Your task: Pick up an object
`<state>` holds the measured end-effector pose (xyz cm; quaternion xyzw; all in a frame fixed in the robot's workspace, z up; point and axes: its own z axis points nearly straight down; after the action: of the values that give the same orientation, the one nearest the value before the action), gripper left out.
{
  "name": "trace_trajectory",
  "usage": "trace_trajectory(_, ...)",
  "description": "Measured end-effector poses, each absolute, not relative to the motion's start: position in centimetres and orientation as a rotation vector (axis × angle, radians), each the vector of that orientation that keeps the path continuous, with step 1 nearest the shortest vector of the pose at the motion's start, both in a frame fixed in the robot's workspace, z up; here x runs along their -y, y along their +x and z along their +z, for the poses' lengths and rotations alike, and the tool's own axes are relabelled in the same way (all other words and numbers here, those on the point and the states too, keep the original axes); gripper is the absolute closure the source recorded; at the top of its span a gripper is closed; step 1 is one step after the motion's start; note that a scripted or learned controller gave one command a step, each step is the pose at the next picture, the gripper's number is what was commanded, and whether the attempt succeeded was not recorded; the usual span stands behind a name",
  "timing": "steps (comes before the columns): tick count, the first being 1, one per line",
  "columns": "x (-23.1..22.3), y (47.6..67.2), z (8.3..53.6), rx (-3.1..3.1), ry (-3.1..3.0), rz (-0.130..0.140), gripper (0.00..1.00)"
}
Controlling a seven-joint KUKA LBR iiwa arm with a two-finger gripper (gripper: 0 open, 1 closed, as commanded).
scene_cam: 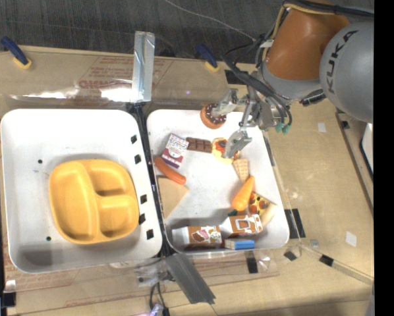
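Right bin (159, 120) crowded w/ toys, free middle, left bin (26, 127) open around tray (93, 199)

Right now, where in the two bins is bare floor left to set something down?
Left bin: bare all around the yellow tray. Right bin: one patch between hot dog and carrot; crowded near the gripper and the front wall.

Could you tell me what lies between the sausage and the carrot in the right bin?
In the camera view, the stretch between the sausage and the carrot is bare white bin floor.
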<state>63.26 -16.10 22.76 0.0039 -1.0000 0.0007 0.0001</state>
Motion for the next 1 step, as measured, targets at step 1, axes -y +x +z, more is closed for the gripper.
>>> trace_trajectory(1,18.30,59.72,14.01,3.118,0.355,-0.003,0.00)
